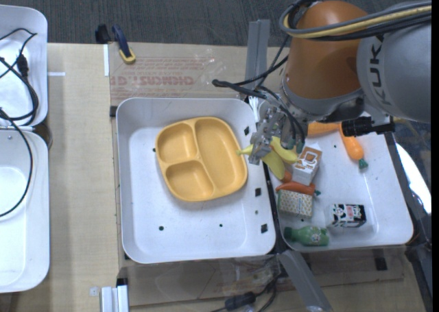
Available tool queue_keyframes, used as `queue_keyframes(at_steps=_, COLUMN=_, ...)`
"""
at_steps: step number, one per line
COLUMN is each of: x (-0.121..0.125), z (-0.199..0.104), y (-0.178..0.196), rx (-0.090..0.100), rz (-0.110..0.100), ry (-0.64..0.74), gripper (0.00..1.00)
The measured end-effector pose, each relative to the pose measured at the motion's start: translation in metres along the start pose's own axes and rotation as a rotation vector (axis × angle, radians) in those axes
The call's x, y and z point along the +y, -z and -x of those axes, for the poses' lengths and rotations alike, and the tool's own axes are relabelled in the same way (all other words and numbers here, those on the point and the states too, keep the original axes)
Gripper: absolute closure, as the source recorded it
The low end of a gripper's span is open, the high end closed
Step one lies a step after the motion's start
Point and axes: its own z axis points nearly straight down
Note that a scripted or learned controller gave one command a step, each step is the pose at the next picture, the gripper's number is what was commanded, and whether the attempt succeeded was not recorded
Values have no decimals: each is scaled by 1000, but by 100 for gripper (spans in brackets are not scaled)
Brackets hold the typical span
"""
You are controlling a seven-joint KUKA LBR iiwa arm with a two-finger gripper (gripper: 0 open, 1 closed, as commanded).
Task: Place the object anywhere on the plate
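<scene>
Gripper (269,140) low, seemingly clamped shut.

The arm (384,50) is grey with a glossy orange dome above the wrist, black letters "KU" on its casing, yellow and black cables looped over it, and a metallic gripper (274,136).

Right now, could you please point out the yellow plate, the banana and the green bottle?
yellow plate (201,158): camera view, on its central divider.
banana (276,159): camera view, on its curved middle.
green bottle (309,236): camera view, on its body.
</scene>
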Motion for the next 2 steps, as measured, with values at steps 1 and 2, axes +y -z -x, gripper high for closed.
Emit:
queue_keyframes(at_steps=1, x=-1, z=2, y=6, rx=3, rz=0, ry=-5, gripper=100)
queue_keyframes(at_steps=2, x=-1, z=2, y=6, rx=3, rz=-1, ry=-5, gripper=0)
